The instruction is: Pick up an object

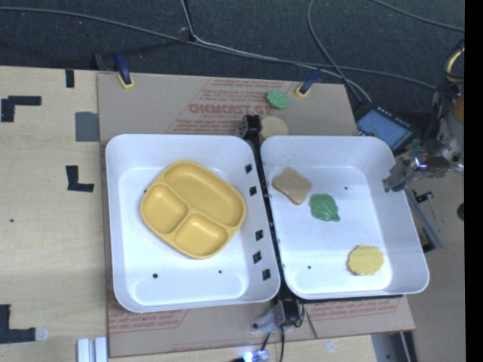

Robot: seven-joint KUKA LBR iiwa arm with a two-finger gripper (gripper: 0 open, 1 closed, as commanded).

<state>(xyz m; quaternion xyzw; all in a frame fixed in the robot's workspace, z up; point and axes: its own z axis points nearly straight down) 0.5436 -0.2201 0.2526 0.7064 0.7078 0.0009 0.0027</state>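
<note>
The right bin (392, 225) holds three small objects: a tan bread-shaped piece (291, 185) near its left wall, a green piece (324, 207) in the middle, and a yellow round piece (365, 260) at the front right. My gripper (400, 173) hangs at the right bin's right rim, above the wall and apart from all three objects. The nearest of them, the green piece, lies well to its left. Nothing shows between its tips.
The left bin (128, 277) carries a yellow divided plate (194, 209). Behind the bins, on the cardboard, lie a small green textured piece (278, 99) and a pale round piece (275, 127). A blue device (385, 126) and cables sit at the back right.
</note>
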